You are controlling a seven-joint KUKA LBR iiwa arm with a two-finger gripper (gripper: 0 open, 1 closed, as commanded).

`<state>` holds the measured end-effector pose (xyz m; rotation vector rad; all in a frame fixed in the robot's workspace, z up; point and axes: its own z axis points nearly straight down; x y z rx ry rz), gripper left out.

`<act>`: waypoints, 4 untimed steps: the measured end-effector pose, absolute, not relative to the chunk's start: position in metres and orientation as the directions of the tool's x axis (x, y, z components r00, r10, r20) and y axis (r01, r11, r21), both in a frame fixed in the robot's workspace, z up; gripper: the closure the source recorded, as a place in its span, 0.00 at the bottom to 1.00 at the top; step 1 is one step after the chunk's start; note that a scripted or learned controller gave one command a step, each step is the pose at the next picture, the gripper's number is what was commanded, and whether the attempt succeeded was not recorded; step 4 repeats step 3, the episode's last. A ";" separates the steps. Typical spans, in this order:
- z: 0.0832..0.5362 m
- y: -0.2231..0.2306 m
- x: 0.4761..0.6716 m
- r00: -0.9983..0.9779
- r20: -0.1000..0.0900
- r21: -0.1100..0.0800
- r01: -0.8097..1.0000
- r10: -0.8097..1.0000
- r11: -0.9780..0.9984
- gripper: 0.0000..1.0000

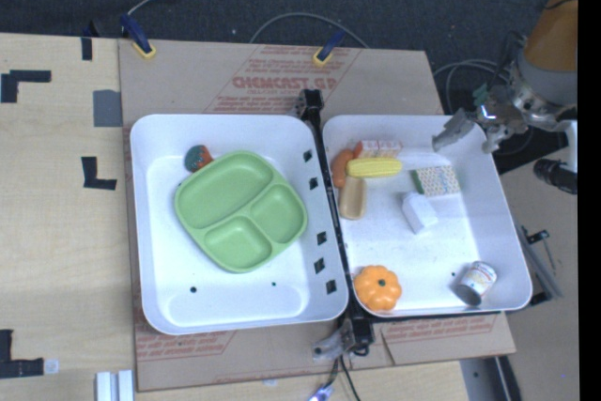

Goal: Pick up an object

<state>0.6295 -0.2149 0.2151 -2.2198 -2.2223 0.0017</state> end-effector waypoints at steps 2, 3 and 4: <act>0.085 -0.098 0.663 0.001 -0.004 0.000 1.000 1.000 -0.001 0.00; 0.095 -0.096 0.664 -0.002 -0.004 0.000 1.000 1.000 0.002 1.00; 0.095 -0.096 0.664 -0.002 -0.004 0.000 1.000 1.000 0.002 1.00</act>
